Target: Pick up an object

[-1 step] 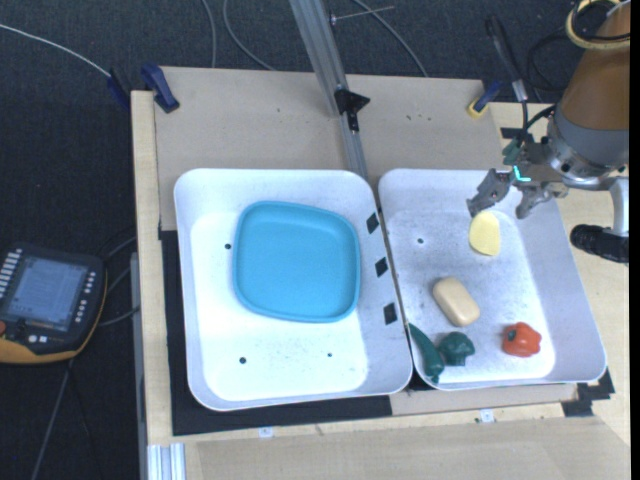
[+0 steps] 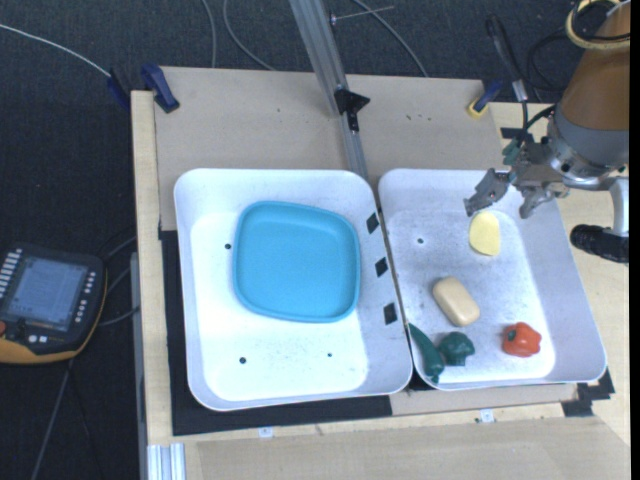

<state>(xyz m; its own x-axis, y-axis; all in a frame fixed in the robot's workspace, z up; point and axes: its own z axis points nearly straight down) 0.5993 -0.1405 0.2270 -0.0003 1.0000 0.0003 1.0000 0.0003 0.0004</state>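
Bench edge (image 2: 300, 448) nearest the lens, pale wood, with a black mat showing under the bins' front rims.

Far left, off the bench: a handheld control pendant (image 2: 45, 303) with a lit screen lies on dark carpet, cables looping around it.

Left bin (image 2: 200, 368): white, shallow. A blue square plate (image 2: 297, 260) lies flat in its middle, well apart from me.

Between the bins, a grey metal post (image 2: 320, 38) slants up from the back of the bench. Blue clamps (image 2: 160, 88) sit at the bench's rear corners.

Right bin (image 2: 560, 268): holds everything loose. At the front left corner, a dark green object (image 2: 440, 351) lies against the rim. Just behind it, a tan oval block (image 2: 456, 301), lying flat. Behind that, a pale yellow object (image 2: 485, 234) — the closest thing to my fingers. At the front right, a red pepper-like object (image 2: 520, 339), apart from the rest.

My gripper (image 2: 510, 196) hangs over the rear of the right bin, fingers spread, nothing between them. The left fingertip (image 2: 480, 200) sits just above the yellow object's top edge; touching or not, I cannot tell. The yellow object lies in the bin below and slightly toward the front of my fingertips. My wrist, orange-banded (image 2: 600, 78), enters from the right.
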